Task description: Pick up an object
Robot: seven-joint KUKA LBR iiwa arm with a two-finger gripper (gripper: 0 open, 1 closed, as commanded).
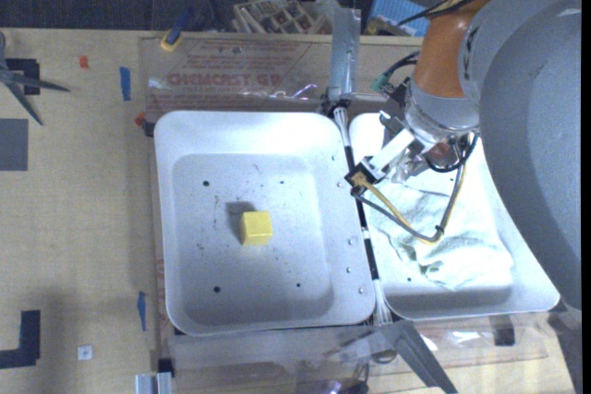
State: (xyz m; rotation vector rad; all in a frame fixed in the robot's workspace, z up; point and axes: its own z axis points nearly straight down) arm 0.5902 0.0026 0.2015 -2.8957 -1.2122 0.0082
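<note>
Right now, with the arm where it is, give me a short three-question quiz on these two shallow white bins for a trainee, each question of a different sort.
1. True or false: the small yellow cube lies in the white bin on the view's left.
2. Multiple choice: what lies in the white bin on the view's right? A) a pale crumpled cloth B) a red ball C) a metal spoon
3. Fill in: the grey arm with the orange band hangs over the bin on the view's ____.
Key: 1 true; 2 A; 3 right.
</note>
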